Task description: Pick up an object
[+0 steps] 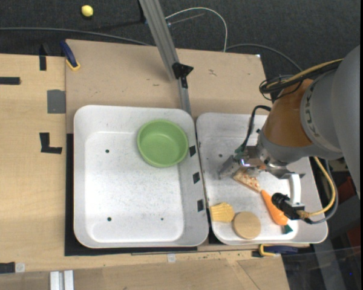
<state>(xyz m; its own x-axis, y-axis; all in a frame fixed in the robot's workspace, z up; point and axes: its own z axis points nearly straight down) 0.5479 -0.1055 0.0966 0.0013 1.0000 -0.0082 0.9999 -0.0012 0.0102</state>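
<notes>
- The claw hangs low in the right bin, just beside a tan wedge-shaped piece. Whether it is spread or pressed together, I cannot tell: the wrist covers it.
- The wedge looks like the likeliest pick. It lies near the bin's middle, its lower end touching or nearly touching the orange carrot.
- To do this well, I judge the claw should centre over the wedge's narrow width and close squarely, then lift straight up to avoid dragging the carrot.
- A yellow ridged piece and a round tan disc sit near the bin's front edge, apart from the wedge.
- The green bowl rests in the left bin, out of the way.
- The counter carries both bins.
</notes>
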